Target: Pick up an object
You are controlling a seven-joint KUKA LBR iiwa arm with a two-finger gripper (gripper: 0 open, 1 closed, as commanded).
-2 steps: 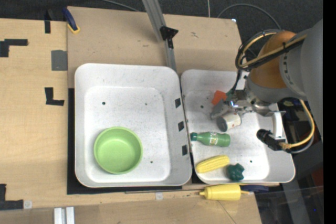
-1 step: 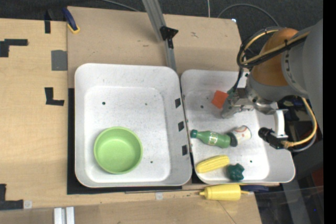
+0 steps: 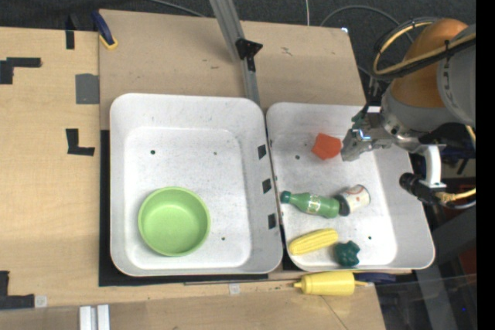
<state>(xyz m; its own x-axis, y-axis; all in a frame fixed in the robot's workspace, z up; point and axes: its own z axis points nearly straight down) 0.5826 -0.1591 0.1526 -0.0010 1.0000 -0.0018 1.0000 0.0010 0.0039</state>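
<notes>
gripper [image 3: 354, 144] low over the right bin [image 3: 402, 243], just right of the orange block [image 3: 327, 146]; can't tell its state from this angle and nothing is visibly held. Block looks like the target, sitting near the bin's top, apart from the green bottle [image 3: 312, 203], corn cob [image 3: 312, 241] and dark green piece [image 3: 347, 253]. Risk: tool is offset to the block's side, so a close may just nudge it away or clip an edge and drop it on lift

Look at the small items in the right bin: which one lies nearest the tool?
The orange block. It sits just left of the tool, while the green bottle, yellow corn and dark green piece lie lower down.
</notes>
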